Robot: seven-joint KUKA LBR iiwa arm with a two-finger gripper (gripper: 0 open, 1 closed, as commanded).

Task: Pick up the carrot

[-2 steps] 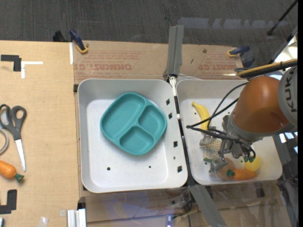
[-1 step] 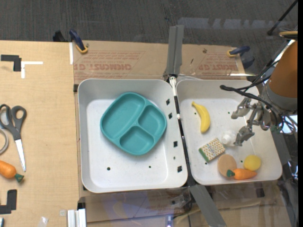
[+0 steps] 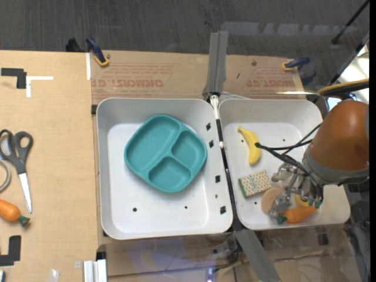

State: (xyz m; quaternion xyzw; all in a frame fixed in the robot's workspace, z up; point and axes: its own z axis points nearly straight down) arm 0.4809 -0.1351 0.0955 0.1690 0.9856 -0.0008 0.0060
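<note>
The grey arm's two-finger gripper (image 3: 286, 200) hangs low in the right white bin (image 3: 276, 111), directly above the orange carrot with a green stub (image 3: 298, 215) at the bin's front edge; whether it is open or closed cannot be told. A yellow banana (image 3: 251, 144) and a small patterned box (image 3: 255, 184) lie nearby. The teal divided plate (image 3: 166, 153) sits in the left white bin (image 3: 111, 175). Mirrored print on the cardboard sheet (image 3: 147, 78) is too blurred to read.

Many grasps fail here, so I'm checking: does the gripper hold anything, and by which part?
Cannot be told. The gripper sits right over the carrot in the right bin, but no grip on it shows.
</note>
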